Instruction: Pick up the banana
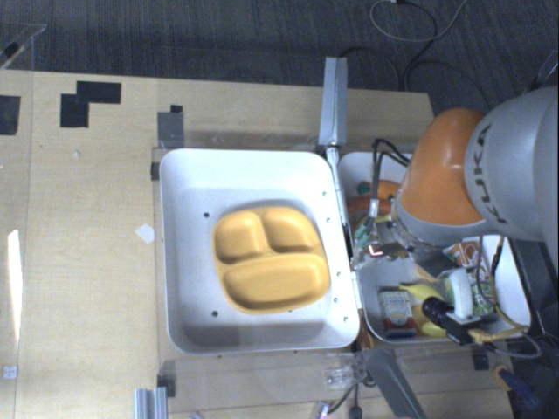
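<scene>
from my seat i see the arm [489,168] reaching in from the right and hanging low over the right bin [374,317], its grey body and orange band covering most of that bin. the pincer [374,234] sits somewhere under the wrist near the bin's left wall, among cables and bracketry, and i cannot tell how it stands or whether anything is in it. the banana [425,304] lies in the right bin toward its near edge, a yellow curve partly hidden by a black and white piece of the arm's hardware that crosses in front of it. just to its left rests a small flat packet [395,305] with printed markings, touching or almost touching the fruit. farther back in the same bin, close to the dividing wall, i make out something orange and red [365,201], too covered by the wrist to name. the left bin [183,234] holds a yellow divided tray [271,258] with two small compartments at the back and one wide compartment at the front, set a little right of the bin's middle and turned slightly. both bins rest side by side on the pale wooden tabletop [79,234], which carries a few black square marks [87,101] near its far left corner.
</scene>
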